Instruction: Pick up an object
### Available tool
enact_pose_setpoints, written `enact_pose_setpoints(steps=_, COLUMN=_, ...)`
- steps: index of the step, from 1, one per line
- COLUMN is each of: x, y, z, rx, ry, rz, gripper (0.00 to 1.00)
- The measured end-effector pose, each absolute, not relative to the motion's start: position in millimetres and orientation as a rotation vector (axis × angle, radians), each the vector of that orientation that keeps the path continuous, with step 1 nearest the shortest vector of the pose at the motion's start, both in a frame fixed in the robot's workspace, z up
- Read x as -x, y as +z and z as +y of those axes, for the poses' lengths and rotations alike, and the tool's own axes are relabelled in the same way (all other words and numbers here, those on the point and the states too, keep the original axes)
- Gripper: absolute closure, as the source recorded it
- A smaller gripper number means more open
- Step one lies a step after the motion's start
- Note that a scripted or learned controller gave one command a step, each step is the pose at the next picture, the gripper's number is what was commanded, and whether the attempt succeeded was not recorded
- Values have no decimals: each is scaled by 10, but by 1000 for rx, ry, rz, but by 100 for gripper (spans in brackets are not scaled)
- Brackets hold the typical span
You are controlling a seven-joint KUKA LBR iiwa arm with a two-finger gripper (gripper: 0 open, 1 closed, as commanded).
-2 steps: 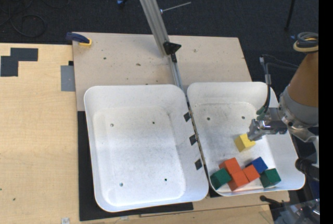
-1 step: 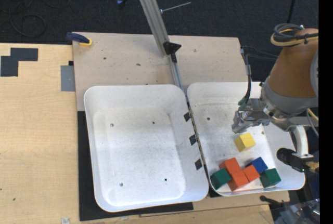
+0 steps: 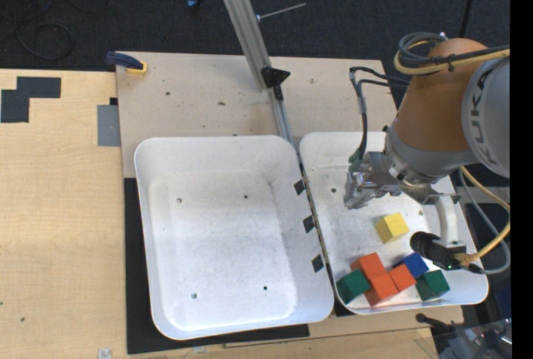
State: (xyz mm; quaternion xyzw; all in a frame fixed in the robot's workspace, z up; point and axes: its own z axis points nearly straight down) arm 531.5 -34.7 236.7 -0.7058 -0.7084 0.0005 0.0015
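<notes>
Desk: pale wood desk (image 3: pixel 58 207) against a dark floor strewn with cables; two shallow white bins side by side on it.
Hard to see: the claw (image 3: pixel 360 189) is small, grey and partly under the arm's wrist, so whether it is released or clenched cannot be told; nothing is visibly between its tips.
Cut off: the arm (image 3: pixel 450 112) runs out of view at the right; part of the right bin's far side lies under it.
Left bin: left bin (image 3: pixel 166 174) shows a white floor with a few dark specks.
Right bin: right bin (image 3: pixel 321 153) holds the blocks, all toward its near end.
Yellow block: yellow block (image 3: pixel 391 226) lies alone, just below and right of the claw, apart from it.
Cluster: orange blocks (image 3: pixel 380 277), blue block (image 3: pixel 414 265) and two green blocks (image 3: pixel 354 285) huddle together near the bin's front rim.
Black piece: a black fitting (image 3: pixel 433 249) with cable overlaps the bin beside the cluster.
Rail: an aluminium rail (image 3: pixel 246 24) slants up from between the bins.
</notes>
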Motion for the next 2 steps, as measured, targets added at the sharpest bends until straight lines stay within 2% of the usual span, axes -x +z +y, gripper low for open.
enact_pose_setpoints(steps=2, x=-5697, y=2477, z=598, rx=2216, ry=0, rz=-2224, gripper=100)
